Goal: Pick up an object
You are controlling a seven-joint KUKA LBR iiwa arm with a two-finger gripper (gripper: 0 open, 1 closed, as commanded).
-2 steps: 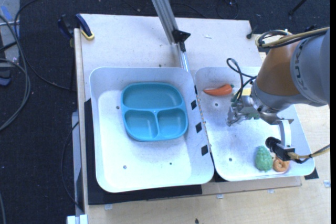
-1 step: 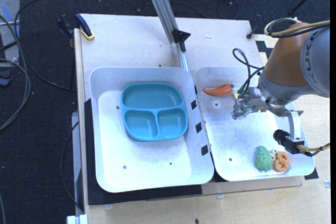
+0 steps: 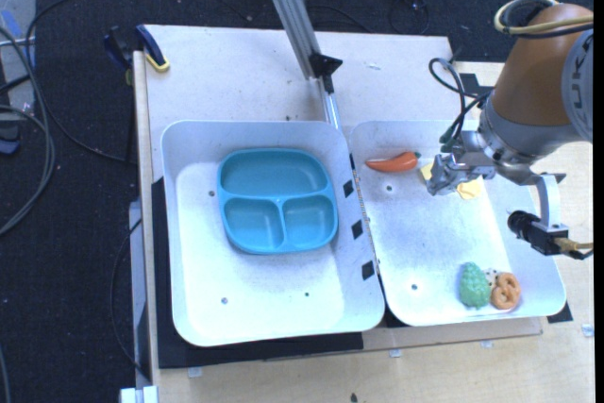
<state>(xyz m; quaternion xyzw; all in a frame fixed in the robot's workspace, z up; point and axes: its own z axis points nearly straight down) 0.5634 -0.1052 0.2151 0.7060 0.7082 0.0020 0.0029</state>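
In the right bin (image 3: pixel 444 241) an orange carrot-like toy (image 3: pixel 392 162) lies near the far edge. My gripper (image 3: pixel 444 180) hangs just right of it, low over a yellow piece (image 3: pixel 465 191) that its body partly hides. A green broccoli-like toy (image 3: pixel 474 285) and an orange pretzel-shaped toy (image 3: pixel 506 291) sit together at the bin's near right corner.
The left bin (image 3: pixel 189 288) holds a blue divided tray (image 3: pixel 278 200). A slanted metal pole (image 3: pixel 288 0) rises from the far edge between the bins. The arm's grey and orange body (image 3: pixel 538 99) overhangs the right bin's far right corner.
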